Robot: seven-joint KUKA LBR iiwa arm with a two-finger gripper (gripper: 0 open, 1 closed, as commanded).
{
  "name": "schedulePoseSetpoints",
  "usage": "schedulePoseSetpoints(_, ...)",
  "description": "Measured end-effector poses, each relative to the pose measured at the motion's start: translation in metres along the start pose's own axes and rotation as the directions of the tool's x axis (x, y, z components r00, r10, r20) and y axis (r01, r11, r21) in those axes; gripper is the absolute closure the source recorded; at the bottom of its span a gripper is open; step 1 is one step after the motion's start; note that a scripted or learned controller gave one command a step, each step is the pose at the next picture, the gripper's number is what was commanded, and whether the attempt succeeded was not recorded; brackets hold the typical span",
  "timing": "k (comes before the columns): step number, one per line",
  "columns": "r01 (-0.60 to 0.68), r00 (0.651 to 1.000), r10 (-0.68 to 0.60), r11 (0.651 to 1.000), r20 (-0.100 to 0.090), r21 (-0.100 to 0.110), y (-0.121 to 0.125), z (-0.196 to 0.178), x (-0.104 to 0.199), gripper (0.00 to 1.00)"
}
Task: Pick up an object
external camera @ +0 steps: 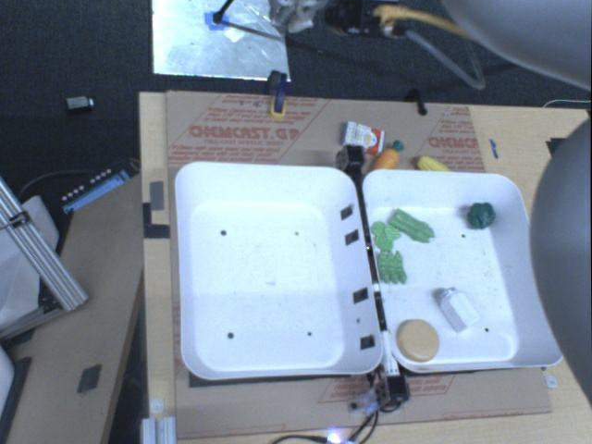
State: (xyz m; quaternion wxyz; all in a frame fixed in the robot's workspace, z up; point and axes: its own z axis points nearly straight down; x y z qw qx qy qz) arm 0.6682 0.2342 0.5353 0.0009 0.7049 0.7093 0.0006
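The right bin (504, 192) holds several items. A long green piece (412, 225) lies near its left wall, with two smaller green pieces (391, 266) below it. A dark green lump (480, 215) rests at the far right. A small white bottle (456, 308) lies toward the front, and a round tan disc (418, 340) sits in the front left corner. My gripper (298, 3) hangs high at the top of the view, beyond the bench and far from both bins. Nothing shows in its grasp.
The left bin (199, 188) stands beside the right one. An orange carrot (386, 159), a yellow piece (431, 165) and a red-white packet (363, 137) lie on the cardboard behind the bins. The grey arm (562, 276) looms over the right edge.
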Motion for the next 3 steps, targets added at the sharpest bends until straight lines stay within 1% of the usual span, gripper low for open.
schedulePoseSetpoints(3, 0.000, 1.000, 0.000, 1.000, 0.000, 0.000, 0.0000, 0.0000, 0.0000, 1.00)
